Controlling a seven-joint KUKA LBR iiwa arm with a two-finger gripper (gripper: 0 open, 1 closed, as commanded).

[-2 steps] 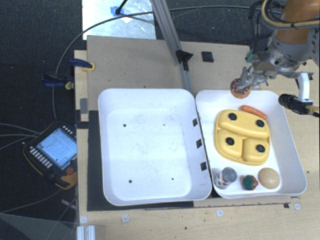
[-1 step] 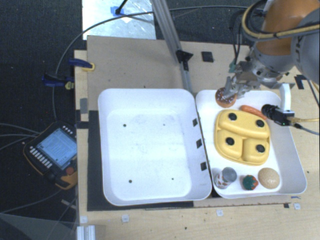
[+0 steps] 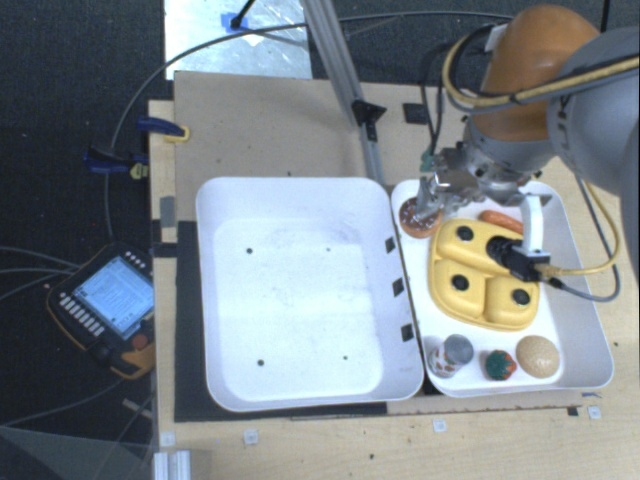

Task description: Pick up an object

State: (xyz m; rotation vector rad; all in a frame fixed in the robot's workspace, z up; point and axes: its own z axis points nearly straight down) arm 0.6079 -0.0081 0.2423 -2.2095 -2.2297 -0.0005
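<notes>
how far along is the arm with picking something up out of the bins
Early. Done: the gripper is positioned low at the back left corner of the right bin, over a brown round object. In hand: nothing visibly lifted. Left: the grasp and lift; the yellow tray-like toy, tan ball and other small items all rest in the bin.

no readable text, labels or numbers anywhere

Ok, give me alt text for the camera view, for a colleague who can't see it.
The gripper hovers at the far left corner of the right bin, just above a brown round object. That bin also holds a yellow block with dark holes, an orange piece and small items along its near edge; the left bin sits alongside.
</notes>
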